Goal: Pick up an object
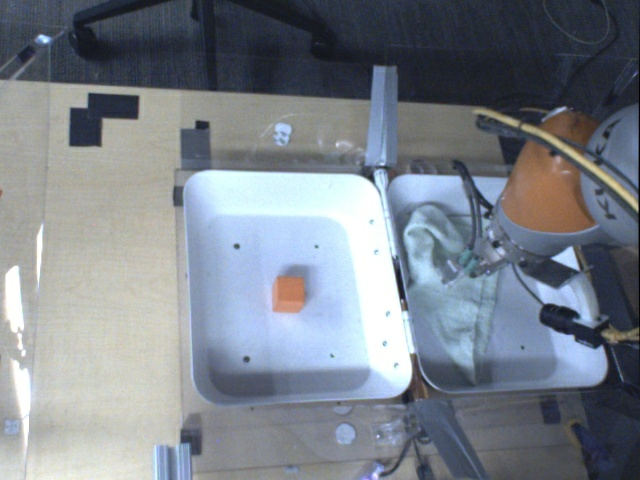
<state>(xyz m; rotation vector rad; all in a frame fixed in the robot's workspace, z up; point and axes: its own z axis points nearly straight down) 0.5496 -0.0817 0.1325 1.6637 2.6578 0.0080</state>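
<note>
An orange cube [289, 294] rests alone on the floor of the left bin [210, 218], a little below its middle. A pale grey-green cloth [445, 293] lies crumpled across the left half of the right bin [580, 368]. My gripper [468, 261] hangs over that cloth, low above its upper part, under the arm's orange band [545, 193]. The wrist hides the fingers from this angle, and nothing shows lifted from the bin.
A grey metal divider [383, 118] stands at the back between the two bins. Black cables [560, 313] trail over the right bin's right side. A chair base [200, 8] stands on the dark floor beyond the bench.
</note>
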